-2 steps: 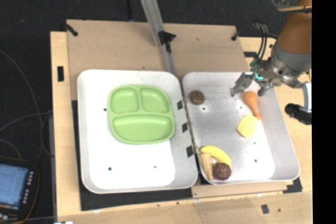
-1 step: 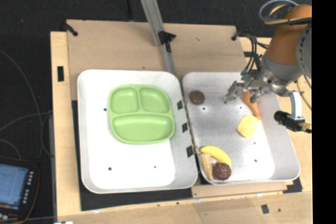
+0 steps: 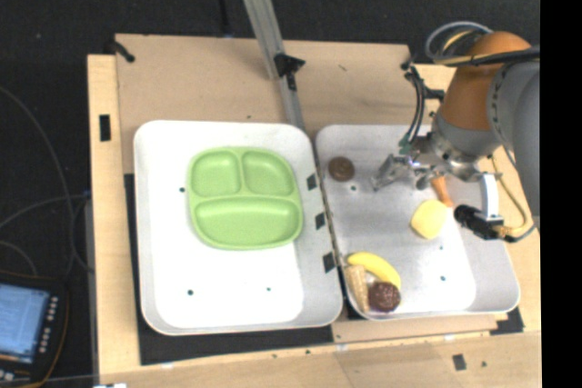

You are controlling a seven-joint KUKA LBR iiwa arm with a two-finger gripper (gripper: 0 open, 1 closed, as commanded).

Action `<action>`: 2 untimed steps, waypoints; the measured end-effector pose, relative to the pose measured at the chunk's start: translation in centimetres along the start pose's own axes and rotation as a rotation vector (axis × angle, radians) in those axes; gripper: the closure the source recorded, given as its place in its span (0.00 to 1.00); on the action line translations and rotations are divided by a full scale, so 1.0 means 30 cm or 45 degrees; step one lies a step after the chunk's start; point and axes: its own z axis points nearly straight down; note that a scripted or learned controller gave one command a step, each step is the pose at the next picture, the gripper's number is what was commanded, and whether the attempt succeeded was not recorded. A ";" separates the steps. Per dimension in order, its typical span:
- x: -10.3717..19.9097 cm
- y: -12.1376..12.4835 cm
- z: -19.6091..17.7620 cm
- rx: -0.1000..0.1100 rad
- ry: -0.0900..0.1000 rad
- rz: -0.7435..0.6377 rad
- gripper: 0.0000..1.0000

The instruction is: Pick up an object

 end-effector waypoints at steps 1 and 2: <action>-0.004 0.001 0.018 -0.004 -0.002 0.002 0.00; -0.007 0.004 -0.022 -0.009 -0.004 0.001 1.00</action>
